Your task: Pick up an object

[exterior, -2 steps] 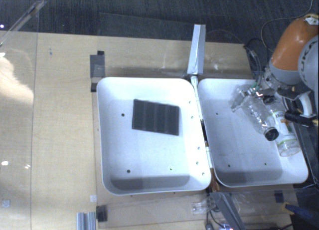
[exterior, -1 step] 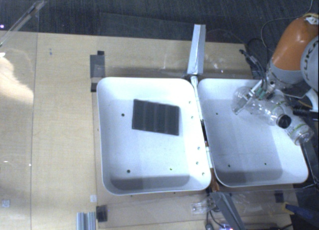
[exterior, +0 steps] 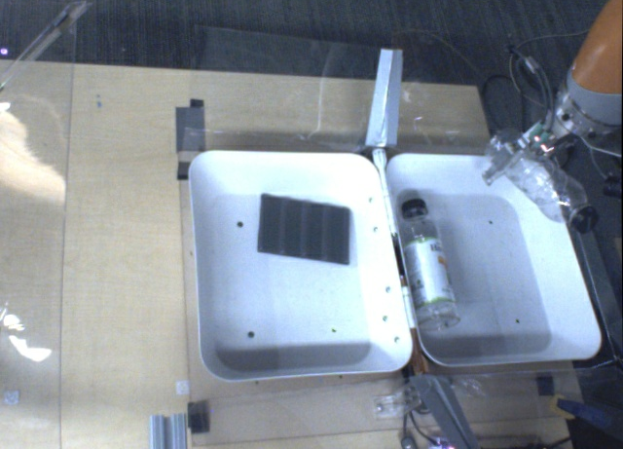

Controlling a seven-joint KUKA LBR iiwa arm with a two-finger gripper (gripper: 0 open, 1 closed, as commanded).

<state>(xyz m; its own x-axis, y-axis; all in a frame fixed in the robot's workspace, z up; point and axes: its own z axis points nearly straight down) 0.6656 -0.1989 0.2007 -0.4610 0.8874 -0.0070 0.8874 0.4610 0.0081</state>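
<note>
Bottle (exterior: 425, 264) is lying by the right bin's (exterior: 545, 340) left wall; aim there. Jaws (exterior: 526, 167) are hovering, grip unclear.

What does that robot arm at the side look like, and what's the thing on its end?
The arm enters at the upper right: a rounded orange band with a grey ring beneath it. At its end sits the gripper, a pale, glassy-looking assembly with a small reddish spot near its top. Thin dark cables loop beside it. Its finer details are too blurred to make out.
</note>
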